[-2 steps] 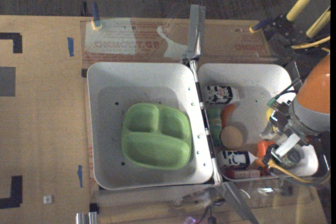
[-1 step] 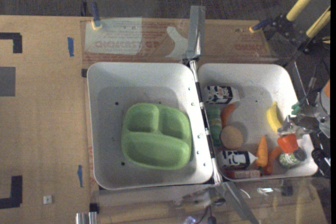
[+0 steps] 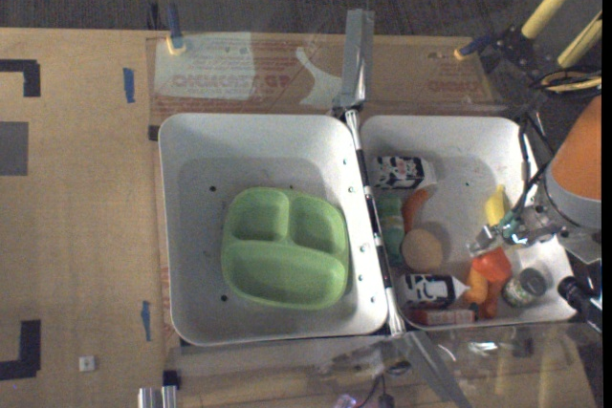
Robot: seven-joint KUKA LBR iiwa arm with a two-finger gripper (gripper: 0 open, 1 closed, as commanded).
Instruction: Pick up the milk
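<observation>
A: Where is the milk?

B: There are two cow-patterned cartons in the right bin (image 3: 449,131). One milk carton (image 3: 400,171) lies at the bin's upper left corner, against the wall between the bins. A second milk carton (image 3: 428,289) lies near the bottom edge, beside a red tube (image 3: 442,316).

A: And the hand?

B: The hand (image 3: 507,229) hangs over the bin's right half, near a yellow piece (image 3: 495,204) and just above an orange toy (image 3: 490,270). Whether it is spread or pressed together, I cannot tell; nothing shows between its tips.

A: So where do the cartons lie from it?

B: The upper carton sits toward ten o'clock, well apart. The lower one sits toward eight o'clock, nearer, with a tan ball (image 3: 423,248) between.

A: Anything else?

B: A green divided plate (image 3: 285,248) rests in the left bin (image 3: 191,148), and a dark jar (image 3: 525,288) stands at five o'clock of the hand.
</observation>
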